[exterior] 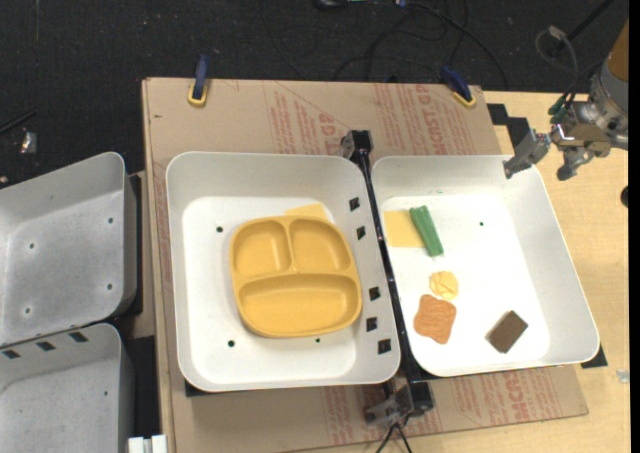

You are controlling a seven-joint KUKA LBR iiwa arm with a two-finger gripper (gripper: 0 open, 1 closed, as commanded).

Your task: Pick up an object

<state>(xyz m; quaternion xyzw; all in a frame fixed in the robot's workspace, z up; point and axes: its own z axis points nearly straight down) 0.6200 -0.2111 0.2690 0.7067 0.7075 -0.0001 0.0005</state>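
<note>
The right bin [560,251] holds a green stick [426,231] lying partly on a pale yellow slice [400,229], a small yellow round piece [443,284], an orange-brown patty [435,319] and a brown block [507,331]. My gripper [546,158] hangs at the bin's far right corner, just outside the rim, well away from all these pieces. Its two fingers stand apart with nothing between them.
The left bin [190,271] carries a yellow divided plate [296,276] with a pale slice [308,211] peeking from under its far edge. Black clips line the divider [372,241] between the bins. Spare white bins [60,241] lie at the left.
</note>
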